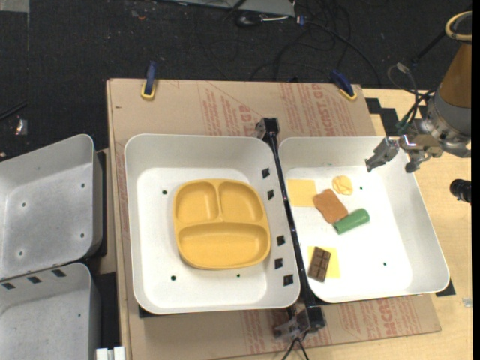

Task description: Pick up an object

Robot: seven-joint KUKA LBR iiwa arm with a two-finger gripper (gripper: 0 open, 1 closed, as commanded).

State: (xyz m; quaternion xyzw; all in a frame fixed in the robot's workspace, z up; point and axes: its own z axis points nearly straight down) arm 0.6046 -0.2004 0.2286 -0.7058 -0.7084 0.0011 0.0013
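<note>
Camera view from above: two shallow white bins are seen side by side on a cardboard-covered worktop (225, 111). The left bin (146, 163) is occupied by a yellow divided plate (222, 223), set near its middle. In the right bin (405, 231) several small toy foods are gathered toward the left half: a pale yellow flat square (301, 193) against the dividing wall, a small round yellow piece (342, 184) just beside it, a brown oblong piece (329, 205) below that, and a green cylinder (351, 221) touching the brown piece's lower end. A dark brown chocolate bar (319, 263) is laid on a yellow slice (332, 262) nearer the front edge. The grey arm with its orange band (454, 88) is extended in from the right, and the gripper (396, 154) is held over the bin's upper right corner, well apart from the foods. The jaws are seen spread apart, with nothing between them. Two blue clamps (149, 81) are fixed at the worktop's far edge.
</note>
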